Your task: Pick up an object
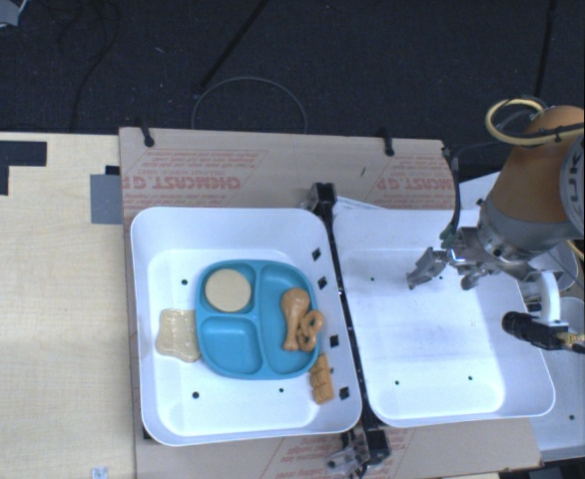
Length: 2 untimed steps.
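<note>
Both bins (173,257) are white with small black dots on their floors; the tray (235,352) is bright blue, the disc (227,289) on it pale tan, and the twisted piece (300,317) golden brown. The slab (179,334) beside the tray is cream, the chunk (320,378) below it orange-brown. The arm (532,183) is grey with an orange band, the cardboard (273,173) tan with red print, the benchtop (43,307) pale wood with what appear to be dark grey patches.

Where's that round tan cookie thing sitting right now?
The round tan cookie lies in the upper-left compartment of the blue tray, inside the left bin.
</note>
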Tool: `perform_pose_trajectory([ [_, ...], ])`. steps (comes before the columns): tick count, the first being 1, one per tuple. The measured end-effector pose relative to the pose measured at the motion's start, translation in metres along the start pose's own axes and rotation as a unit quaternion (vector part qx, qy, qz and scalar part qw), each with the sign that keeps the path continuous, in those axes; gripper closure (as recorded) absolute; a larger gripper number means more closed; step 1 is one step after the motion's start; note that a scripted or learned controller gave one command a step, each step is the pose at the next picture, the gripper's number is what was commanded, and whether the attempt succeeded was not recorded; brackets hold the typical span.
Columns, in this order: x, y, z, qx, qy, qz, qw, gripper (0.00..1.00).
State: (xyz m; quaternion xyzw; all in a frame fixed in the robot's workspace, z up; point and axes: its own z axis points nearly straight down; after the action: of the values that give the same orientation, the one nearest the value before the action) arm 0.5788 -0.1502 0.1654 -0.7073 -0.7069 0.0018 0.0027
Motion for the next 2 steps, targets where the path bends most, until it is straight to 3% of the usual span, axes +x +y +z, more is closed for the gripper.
perform_pose_trajectory([
  [1,-0.005,0.007,0.05,-0.001,0.0,0.0,1.0,0.0],
  [2,-0.006,0.007,0.038,-0.001,0.0,0.001,1.0,1.0],
])
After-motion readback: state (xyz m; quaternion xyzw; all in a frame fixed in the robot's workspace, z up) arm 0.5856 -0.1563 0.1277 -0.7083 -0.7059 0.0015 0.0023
